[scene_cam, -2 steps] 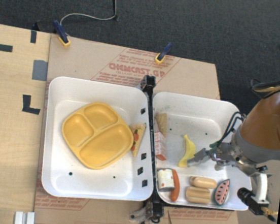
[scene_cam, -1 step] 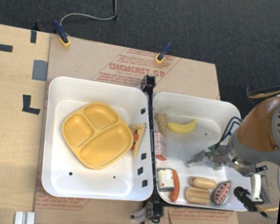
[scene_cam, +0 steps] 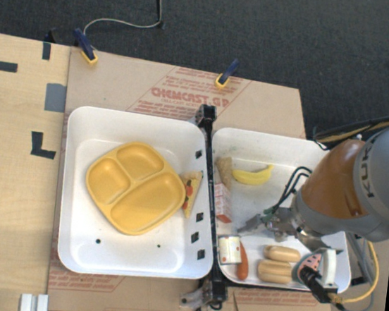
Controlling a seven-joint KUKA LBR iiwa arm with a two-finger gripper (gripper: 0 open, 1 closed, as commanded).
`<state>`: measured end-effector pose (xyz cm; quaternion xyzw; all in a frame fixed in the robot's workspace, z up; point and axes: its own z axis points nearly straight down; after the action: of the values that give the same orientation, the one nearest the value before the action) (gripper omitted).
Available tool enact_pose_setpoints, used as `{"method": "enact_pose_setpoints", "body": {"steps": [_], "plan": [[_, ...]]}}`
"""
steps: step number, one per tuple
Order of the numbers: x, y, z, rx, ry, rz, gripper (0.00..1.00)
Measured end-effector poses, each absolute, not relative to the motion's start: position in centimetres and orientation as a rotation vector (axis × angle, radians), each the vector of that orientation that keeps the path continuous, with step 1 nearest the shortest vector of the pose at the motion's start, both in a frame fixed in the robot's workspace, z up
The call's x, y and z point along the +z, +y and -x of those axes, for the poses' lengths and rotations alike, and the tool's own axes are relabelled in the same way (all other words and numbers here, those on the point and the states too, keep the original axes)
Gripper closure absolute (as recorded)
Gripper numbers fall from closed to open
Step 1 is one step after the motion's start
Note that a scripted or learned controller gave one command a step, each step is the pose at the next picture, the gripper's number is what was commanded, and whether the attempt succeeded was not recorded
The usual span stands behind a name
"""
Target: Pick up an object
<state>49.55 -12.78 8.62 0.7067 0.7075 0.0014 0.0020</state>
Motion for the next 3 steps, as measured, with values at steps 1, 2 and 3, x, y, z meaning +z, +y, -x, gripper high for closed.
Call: {"method": "enact_pose_setpoints", "body": {"steps": [1, 2, 3], "plan": [[9.6, -12.9, -49.6, 0.004, 2.217, -2.217, 1.0], [9.6, -12.9, -49.6, 0.004, 2.217, -2.218, 0.0], [8.6, -9.5, -48.5, 0.003, 2.217, -2.218, 0.0]]}}
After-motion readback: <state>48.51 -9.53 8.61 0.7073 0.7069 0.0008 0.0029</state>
